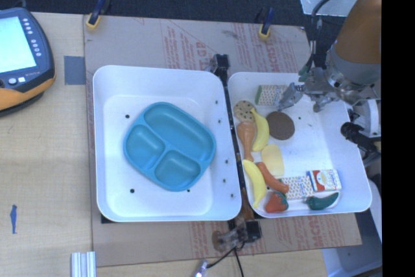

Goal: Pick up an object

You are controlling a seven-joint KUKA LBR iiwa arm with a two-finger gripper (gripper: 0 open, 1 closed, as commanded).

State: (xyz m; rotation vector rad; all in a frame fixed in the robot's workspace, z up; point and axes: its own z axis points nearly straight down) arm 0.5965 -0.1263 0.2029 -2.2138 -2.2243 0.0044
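Nothing lifted yet, by the look of it: every candidate object lying loose in the right bin (353, 159), none raised off the floor. Nearest the claw (302, 95): a flat brown disc (281, 126), matte, cookie-like, with a small green-and-white printed packet (268, 95) just beyond at the far wall. Along the left wall, a run of smooth plastic play food — speckled round biscuit (244, 111), curved yellow banana (260, 131), tan drumstick (246, 137), pale yellow wedge (273, 159), a second banana (253, 181), orange carrot (271, 178), glossy red pepper (275, 203). At the near edge, two small printed cartons (312, 183) and a dark green pepper (322, 201).

Claw low over the far part of the right bin, hanging above the packet and disc; metal fingers seemingly splayed apart with nothing between them, though hard to read at this slant. Descent, closing and lift apparently all left to do.

Left bin (107, 139): shallow, white, rounded corners, carrying a blue sectioned plate (169, 146), smooth moulded plastic. Beneath both, a cardboard sheet clamped to the wooden bench (39, 165).
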